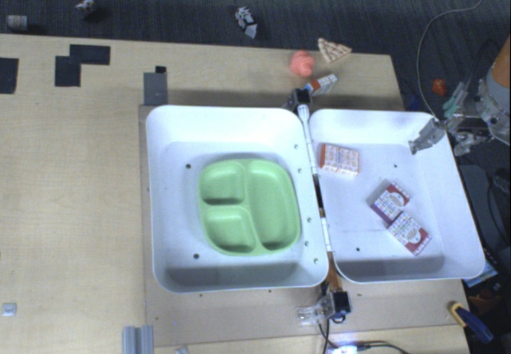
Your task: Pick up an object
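In the right white bin (447, 184), 2 red-and-white cardboard packets (390, 203) (409, 232) are laid diagonally, long axes running upper-left to lower-right. The claw (427, 138) is seen above the bin's right rim; its state cannot be told.

I see the hand (435, 130) poised over the right bin's (455, 264) far right rim, carrying nothing. In that bin lie three small red-and-white packets (339, 160), two touching. The left bin (160, 208) holds a green divided tray (249, 205).
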You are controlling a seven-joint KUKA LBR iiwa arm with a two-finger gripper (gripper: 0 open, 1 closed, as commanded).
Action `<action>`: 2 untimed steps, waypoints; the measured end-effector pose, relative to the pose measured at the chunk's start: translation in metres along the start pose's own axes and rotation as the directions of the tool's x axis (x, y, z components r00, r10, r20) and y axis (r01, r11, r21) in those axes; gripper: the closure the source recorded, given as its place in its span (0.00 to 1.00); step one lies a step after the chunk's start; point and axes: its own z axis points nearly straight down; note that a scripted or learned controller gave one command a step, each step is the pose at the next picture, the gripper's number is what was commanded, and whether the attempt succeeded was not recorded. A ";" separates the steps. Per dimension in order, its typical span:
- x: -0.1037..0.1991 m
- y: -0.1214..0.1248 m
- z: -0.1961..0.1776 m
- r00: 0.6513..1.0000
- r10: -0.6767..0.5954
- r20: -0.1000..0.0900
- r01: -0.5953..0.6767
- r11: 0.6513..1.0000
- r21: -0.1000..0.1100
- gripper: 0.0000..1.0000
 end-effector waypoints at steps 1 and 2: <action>-0.004 -0.009 0.136 1.000 0.002 0.000 -0.002 1.000 0.002 0.00; -0.004 -0.007 0.125 1.000 0.000 0.001 0.000 1.000 -0.004 1.00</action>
